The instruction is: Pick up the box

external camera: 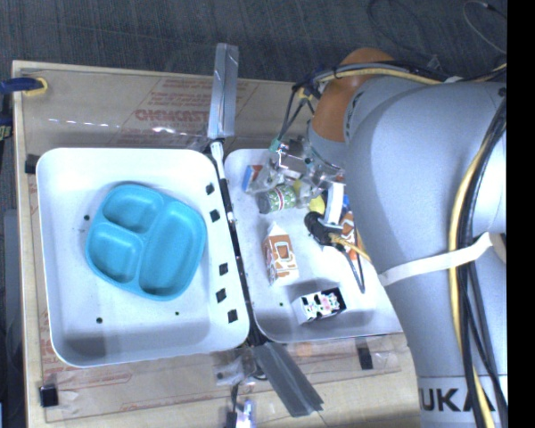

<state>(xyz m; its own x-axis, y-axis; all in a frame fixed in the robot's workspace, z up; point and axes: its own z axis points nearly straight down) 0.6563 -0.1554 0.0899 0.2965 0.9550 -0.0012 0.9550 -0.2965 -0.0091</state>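
Gripper [290, 178] low in right bin [374, 321], over clutter at its far end; finger state: can't tell. Box [281, 254] lies mid-bin, apart. Risk: grabbing the can [280, 200] or the cow carton [320, 304] instead.

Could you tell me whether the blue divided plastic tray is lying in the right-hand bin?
No, the blue divided plastic tray lies in the left white bin.

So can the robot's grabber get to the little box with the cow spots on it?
Probably yes. The spotted box lies alone, nothing on top of it. The gripper is over the far end of the same bin, among other things.
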